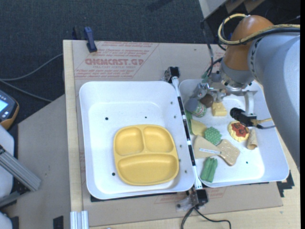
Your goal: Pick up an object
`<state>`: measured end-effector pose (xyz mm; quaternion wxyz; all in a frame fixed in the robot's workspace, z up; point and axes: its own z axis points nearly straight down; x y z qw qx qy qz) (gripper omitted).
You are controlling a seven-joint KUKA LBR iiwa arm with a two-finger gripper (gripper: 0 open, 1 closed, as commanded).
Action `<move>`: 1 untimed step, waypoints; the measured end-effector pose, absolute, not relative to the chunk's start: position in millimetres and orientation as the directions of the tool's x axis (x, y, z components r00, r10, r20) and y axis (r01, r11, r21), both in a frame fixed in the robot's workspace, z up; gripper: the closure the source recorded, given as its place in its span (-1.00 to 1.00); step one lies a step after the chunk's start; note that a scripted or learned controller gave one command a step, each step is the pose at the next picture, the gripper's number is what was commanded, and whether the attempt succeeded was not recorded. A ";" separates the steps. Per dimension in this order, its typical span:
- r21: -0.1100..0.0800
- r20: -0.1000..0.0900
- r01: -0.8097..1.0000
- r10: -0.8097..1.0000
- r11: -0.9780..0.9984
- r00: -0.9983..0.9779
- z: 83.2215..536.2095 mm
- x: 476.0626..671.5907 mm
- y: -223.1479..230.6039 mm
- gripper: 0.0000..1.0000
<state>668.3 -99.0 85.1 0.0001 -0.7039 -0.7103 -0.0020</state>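
On the desk, the left bin holds a yellow 3-section plate. The right bin carries toy foods: a green pickle, a cheese block, a pizza slice. The gripper hangs over its upper-left corner; finger state unclear.

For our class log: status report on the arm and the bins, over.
Tool low over right bin, far corner. Nothing seen gripped. Toy food clustered beneath. Yellow tray in left bin.

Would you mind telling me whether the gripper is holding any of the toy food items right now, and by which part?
It cannot be told. The gripper sits low over the far left of the right bin, beside a yellow block.
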 end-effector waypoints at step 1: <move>-0.004 0.001 1.000 1.000 -0.004 0.004 84.8 619.1 -145.3 -1.00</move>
